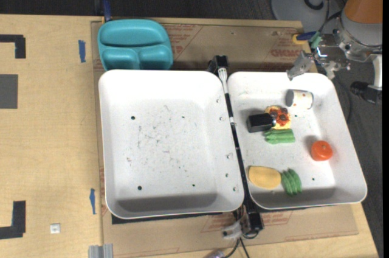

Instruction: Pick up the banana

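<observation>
My tool (310,59) hangs over the right bin's (349,156) far edge; grip state unreadable. Banana (264,177) lies at the bin's near-left corner, touching green piece (292,181). Descend on its left half.

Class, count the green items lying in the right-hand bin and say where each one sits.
2. One green item lies mid-bin, just below the black block. The other green item sits near the front wall, beside the yellow piece. None appear hidden.

Even overhead light, soft shadows, slightly soft focus.
</observation>
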You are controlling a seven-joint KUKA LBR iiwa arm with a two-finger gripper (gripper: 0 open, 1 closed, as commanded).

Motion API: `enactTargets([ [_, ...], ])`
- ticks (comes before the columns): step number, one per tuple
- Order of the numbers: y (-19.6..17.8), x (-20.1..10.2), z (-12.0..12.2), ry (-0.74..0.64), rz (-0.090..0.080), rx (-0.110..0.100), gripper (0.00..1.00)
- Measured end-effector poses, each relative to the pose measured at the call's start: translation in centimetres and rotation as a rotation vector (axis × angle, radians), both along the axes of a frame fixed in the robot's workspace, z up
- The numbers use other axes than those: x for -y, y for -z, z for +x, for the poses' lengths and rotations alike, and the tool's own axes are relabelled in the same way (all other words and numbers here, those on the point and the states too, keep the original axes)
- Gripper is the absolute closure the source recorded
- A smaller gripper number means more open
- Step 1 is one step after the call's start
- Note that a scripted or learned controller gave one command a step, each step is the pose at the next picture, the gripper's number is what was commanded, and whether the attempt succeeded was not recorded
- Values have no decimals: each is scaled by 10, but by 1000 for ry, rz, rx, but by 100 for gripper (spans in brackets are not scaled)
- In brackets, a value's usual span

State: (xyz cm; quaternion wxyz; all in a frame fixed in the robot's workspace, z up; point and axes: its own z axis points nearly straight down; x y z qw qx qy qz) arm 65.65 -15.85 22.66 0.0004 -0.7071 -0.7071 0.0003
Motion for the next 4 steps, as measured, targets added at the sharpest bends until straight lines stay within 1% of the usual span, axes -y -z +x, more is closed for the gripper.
enactTargets([
  [1,96,-33,-56,-199,1,0,0],
  [2,140,-53,-100,-358,-1,4,0],
  [3,41,-101,-7,-271,-1,5,0],
  [4,42,-195,-46,-108,1,-2,0],
])
